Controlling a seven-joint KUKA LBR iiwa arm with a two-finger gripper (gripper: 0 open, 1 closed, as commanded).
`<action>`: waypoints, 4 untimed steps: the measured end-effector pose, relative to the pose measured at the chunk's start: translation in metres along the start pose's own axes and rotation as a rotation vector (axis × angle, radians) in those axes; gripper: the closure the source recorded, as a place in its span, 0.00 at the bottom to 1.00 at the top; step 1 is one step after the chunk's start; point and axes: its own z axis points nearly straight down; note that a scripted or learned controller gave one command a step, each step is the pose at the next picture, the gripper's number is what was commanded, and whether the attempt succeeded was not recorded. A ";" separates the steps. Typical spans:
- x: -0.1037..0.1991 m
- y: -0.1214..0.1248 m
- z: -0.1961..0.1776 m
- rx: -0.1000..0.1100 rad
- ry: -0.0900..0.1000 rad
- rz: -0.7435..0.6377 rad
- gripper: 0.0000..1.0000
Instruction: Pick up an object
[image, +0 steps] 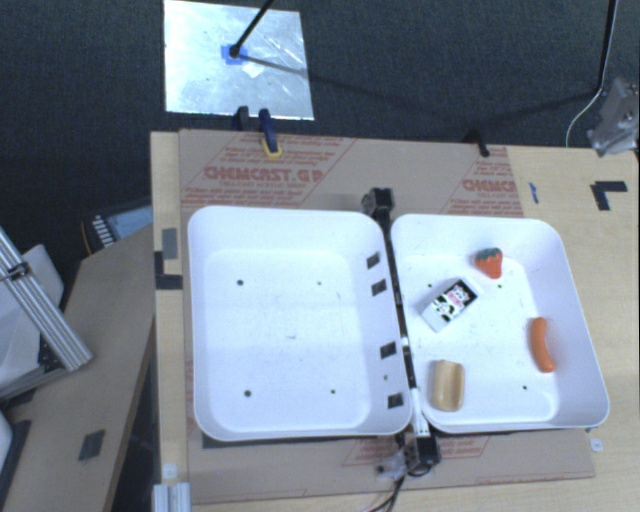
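Four small objects lie in the right bin (575, 330). A red-orange strawberry-like toy (489, 262) sits near the bin's far side. A small black-and-white box (449, 304) lies tilted near the bin's middle left. An orange sausage-shaped piece (541, 344) lies along the right wall. A tan bread-like piece (447, 385) rests near the front left corner.
The left bin (200, 330) sits beside the right one, joined along a black clip strip (392, 310). Both rest on a cardboard sheet (300, 170) on the wooden bench. A shiny metal plate (238, 58) lies beyond the bench. An aluminium frame (40, 310) stands at the left.
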 end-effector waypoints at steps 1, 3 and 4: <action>0.000 0.001 -0.011 -0.004 0.000 -0.002 1.00; -0.001 0.002 -0.034 -0.011 0.000 -0.006 1.00; -0.001 0.002 -0.045 -0.014 0.000 -0.007 1.00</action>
